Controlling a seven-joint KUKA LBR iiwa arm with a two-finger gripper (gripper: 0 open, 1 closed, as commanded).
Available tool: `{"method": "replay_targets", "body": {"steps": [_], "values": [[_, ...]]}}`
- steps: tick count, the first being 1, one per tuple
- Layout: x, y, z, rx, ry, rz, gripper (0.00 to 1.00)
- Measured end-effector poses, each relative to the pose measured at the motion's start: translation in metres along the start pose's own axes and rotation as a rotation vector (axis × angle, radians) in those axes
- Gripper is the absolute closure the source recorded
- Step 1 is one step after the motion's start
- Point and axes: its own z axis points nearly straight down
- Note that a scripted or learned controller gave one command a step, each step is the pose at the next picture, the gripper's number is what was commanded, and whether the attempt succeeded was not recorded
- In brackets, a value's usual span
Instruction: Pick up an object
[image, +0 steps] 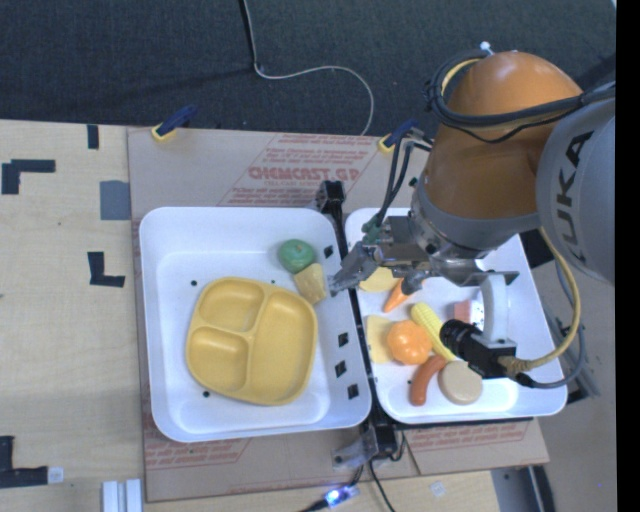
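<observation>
A wooden bench with black markings holds a cardboard sheet, and on the sheet sit two shallow white bins side by side. The left bin holds a yellow divided plate with three compartments, lying flat toward the front. Just behind the plate, near the bin's right wall, rest a round green piece and a pale yellow-green piece, touching each other. The right bin holds a cluster of toy foods: a flat yellow slice, an orange round fruit, a yellow corn-like piece, a red sausage, a tan disc and a small pink piece. The grey arm with its large orange band hangs over this bin and hides much of its back half. The gripper reaches left over the divide between the bins, close to the pale yellow-green piece. Whether it is apart or together cannot be told. A thin white cable loops across the dark floor behind.
</observation>
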Motion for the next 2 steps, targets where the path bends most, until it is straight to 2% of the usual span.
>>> {"method": "replay_targets", "body": {"steps": [1, 2], "values": [[-0.005, -0.002, -0.001, 0.018, -0.007, 0.008, 1.00], [0.017, -0.001, -0.045, 0.013, -0.005, 0.008, 1.00]]}}
